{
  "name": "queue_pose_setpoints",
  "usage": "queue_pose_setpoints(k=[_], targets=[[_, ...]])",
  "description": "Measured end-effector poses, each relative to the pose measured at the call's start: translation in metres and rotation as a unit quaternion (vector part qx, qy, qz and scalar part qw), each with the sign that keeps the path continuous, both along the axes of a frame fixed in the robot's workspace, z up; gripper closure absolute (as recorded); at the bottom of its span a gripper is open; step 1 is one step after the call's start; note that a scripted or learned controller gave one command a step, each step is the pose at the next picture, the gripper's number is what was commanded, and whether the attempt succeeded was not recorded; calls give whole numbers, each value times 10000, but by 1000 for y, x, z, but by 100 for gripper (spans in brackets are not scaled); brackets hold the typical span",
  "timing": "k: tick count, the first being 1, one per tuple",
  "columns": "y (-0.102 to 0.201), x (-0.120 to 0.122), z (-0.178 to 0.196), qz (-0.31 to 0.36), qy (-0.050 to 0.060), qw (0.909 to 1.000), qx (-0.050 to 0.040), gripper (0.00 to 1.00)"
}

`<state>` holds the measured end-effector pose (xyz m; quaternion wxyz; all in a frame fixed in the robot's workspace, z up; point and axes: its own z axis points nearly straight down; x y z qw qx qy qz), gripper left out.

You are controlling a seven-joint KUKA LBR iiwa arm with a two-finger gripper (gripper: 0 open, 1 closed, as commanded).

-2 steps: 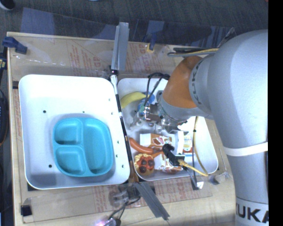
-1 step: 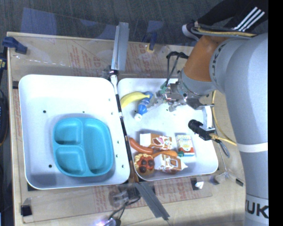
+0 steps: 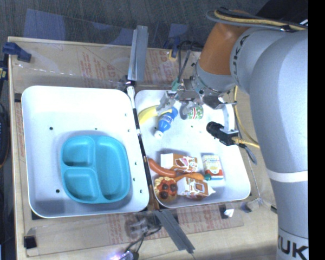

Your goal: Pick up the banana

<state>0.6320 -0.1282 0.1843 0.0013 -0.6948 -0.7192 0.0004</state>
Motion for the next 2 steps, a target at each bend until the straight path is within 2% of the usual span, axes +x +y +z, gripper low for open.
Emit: queue_pose_setpoints(k=[1,2], targets=[[16,24,-94,297,11,9996,-12,0],[17,21,-86,306,82,9995,5,100]])
